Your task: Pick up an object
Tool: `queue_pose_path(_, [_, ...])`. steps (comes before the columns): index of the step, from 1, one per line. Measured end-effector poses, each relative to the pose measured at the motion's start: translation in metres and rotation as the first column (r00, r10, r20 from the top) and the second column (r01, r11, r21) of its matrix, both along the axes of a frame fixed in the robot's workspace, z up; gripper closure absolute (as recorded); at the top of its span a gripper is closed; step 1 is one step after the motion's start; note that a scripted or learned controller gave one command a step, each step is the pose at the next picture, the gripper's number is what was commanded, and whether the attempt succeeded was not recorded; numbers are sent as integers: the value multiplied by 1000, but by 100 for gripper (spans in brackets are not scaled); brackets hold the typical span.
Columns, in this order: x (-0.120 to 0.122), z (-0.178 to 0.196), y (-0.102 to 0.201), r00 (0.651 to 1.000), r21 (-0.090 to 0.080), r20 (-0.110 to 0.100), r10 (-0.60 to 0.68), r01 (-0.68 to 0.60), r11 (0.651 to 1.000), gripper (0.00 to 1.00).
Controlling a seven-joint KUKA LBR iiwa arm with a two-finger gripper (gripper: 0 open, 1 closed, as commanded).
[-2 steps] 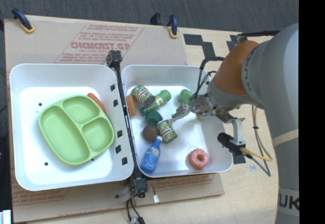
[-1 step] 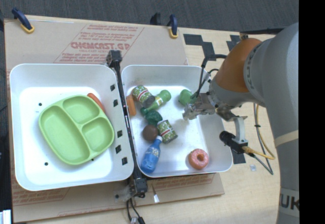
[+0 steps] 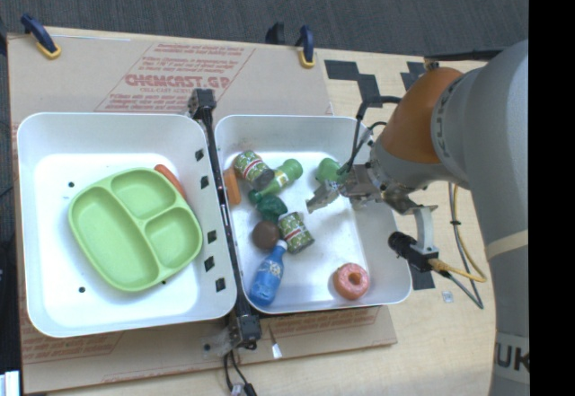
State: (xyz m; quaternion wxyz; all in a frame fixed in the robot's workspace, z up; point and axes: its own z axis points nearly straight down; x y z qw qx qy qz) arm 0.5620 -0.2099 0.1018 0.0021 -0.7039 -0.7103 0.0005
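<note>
Green object, right bin: we are hovering our tool beside it, positioning for pickup; tool's grip state we cannot tell.

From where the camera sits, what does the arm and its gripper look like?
The arm is a thick, rounded grey tube with an orange band above the wrist. The gripper is small, dark metal. Thin black cables loop beside the wrist, and a yellow-tipped black cable hangs below.

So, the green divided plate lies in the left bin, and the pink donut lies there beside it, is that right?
Not quite. The camera view shows the green divided plate in the left bin, but the pink donut lies in the right bin, near its front right corner.
</note>
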Motion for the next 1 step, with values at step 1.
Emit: queue_pose_path(1, [0,10,0,1000,0,0,3,-3,1000,100])
